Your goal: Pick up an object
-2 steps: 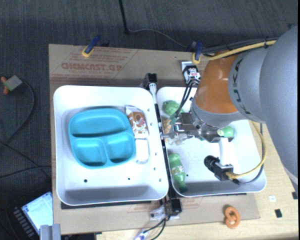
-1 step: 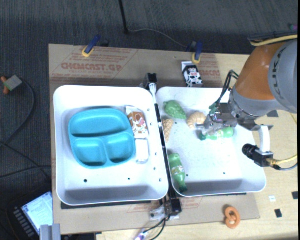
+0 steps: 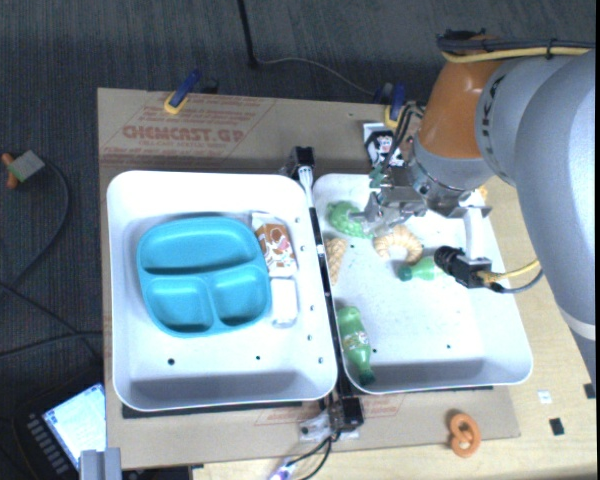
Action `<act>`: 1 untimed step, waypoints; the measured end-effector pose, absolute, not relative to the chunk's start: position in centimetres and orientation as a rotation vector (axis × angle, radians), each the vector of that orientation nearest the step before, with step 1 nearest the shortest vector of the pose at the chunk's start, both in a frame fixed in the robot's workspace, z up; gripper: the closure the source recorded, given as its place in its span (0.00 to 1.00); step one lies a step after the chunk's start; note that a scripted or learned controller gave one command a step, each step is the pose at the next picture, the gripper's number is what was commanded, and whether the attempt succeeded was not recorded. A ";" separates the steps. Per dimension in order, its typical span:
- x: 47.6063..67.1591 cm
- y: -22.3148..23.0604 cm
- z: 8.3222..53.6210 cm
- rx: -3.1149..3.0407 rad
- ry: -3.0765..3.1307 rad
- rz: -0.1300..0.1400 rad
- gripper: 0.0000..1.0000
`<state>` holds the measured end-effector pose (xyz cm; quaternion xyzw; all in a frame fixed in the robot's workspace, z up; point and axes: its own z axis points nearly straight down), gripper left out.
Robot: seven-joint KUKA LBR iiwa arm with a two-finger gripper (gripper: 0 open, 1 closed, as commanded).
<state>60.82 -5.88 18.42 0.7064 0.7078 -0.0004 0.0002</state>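
Overhead, the gripper (image 3: 388,211) hangs low in the right bin (image 3: 480,368), just above a tan toy (image 3: 398,240); whether its jaws are open cannot be told.

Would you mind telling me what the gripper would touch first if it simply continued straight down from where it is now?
Probably the tan object lying right under the gripper in the right bin; the pale green item sits just beside it, and depth is unclear.
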 end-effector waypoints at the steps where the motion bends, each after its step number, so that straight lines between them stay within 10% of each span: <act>1: 60.8 -6.0 18.4 2.220 2.221 -0.003 0.00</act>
